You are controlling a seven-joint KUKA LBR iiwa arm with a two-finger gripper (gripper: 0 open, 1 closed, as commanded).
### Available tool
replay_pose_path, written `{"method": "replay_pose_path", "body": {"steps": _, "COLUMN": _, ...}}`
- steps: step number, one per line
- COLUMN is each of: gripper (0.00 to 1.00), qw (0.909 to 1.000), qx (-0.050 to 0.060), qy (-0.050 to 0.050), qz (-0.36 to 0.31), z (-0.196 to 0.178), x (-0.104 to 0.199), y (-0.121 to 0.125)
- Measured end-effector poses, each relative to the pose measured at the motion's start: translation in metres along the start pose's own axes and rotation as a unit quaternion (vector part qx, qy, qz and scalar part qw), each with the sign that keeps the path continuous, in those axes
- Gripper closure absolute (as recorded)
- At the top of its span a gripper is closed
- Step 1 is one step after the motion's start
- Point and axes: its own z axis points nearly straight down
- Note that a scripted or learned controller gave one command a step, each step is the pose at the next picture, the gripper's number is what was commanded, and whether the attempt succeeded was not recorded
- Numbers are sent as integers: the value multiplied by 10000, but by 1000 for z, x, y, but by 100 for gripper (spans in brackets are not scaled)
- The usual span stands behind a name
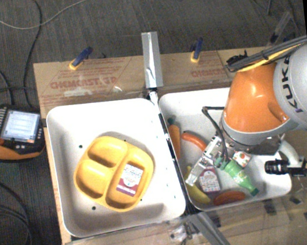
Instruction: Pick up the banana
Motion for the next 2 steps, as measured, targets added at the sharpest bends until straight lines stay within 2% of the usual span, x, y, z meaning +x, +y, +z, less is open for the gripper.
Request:
{"method": "replay_pose_path", "body": {"steps": 1, "gripper": 0, "qw": 9996, "qx": -3, "qy": -3, "qz": -283, "z": 0, "x": 50, "y": 49}}
{"method": "replay_pose_path", "body": {"steps": 2, "gripper": 0, "qw": 9989, "qx": 2, "qy": 0, "qz": -470, "z": 1, "x": 84, "y": 82}}
